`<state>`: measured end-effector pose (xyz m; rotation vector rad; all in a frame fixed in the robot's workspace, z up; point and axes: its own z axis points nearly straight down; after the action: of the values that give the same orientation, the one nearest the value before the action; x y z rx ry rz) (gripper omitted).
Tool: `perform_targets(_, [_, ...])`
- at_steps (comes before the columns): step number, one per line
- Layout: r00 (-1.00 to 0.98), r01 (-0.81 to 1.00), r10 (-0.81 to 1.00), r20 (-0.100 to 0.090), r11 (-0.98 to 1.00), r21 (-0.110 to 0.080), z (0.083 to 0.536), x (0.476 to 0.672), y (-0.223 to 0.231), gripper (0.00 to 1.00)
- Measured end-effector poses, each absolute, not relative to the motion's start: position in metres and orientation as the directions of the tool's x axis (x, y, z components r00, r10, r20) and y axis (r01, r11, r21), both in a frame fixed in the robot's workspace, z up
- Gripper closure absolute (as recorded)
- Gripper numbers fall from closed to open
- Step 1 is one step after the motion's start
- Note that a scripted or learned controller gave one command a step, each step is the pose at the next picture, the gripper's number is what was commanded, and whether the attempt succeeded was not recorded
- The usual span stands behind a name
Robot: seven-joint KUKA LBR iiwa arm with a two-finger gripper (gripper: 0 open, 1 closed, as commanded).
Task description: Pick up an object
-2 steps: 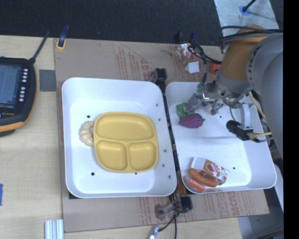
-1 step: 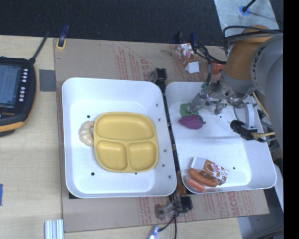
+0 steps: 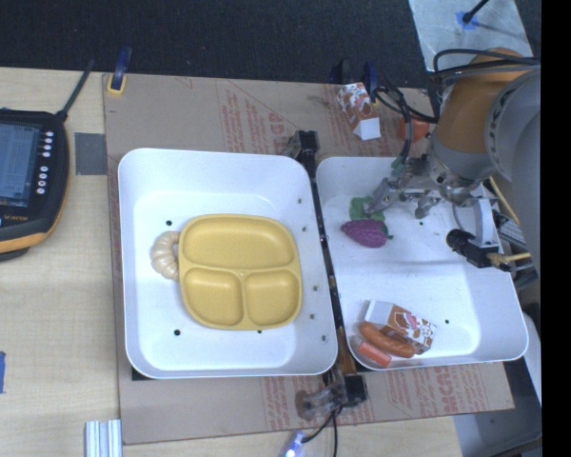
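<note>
The jaws [image 3: 392, 194] hang low over the back of the right bin [image 3: 495, 336], their metal fingers pointing toward the left; whether they stand wide or narrow I cannot tell, since linkage and fingers blur together from this angle. Just beside them, toward the bin's left wall, lies a purple eggplant toy [image 3: 365, 232] with its green leafy cap [image 3: 363, 208] nearest the jaws; contact cannot be made out. Behind the jaws the grey arm [image 3: 519, 131] with its orange band rises at the right, and a black part of the wrist [image 3: 472, 248] overhangs the bin's right side. At the bin's front rest a small printed packet [image 3: 401, 323] and an orange carrot-like toy [image 3: 382, 343], touching each other, well apart from the jaws. The left bin [image 3: 152, 255] holds a yellow divided plate [image 3: 240, 270] with a pale round item [image 3: 164, 254] against its left edge. On the table at far left sits a control pendant [image 3: 17, 181]
</note>
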<state>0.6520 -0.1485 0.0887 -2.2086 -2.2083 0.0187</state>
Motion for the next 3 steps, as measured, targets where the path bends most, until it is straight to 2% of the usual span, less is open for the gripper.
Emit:
perform_targets(1, [0.000, 1.000, 1.000, 0.003, 0.001, -0.017, 0.089, 0.653, -0.171, 0.00])
perform_targets(2, [-0.003, 1.000, 1.000, 0.000, 0.003, -0.012, 0.101, 0.654, -0.171, 1.00])
perform_targets(3, [-0.003, 1.000, 1.000, -0.001, 0.003, -0.003, 0.153, 0.617, -0.155, 1.00])
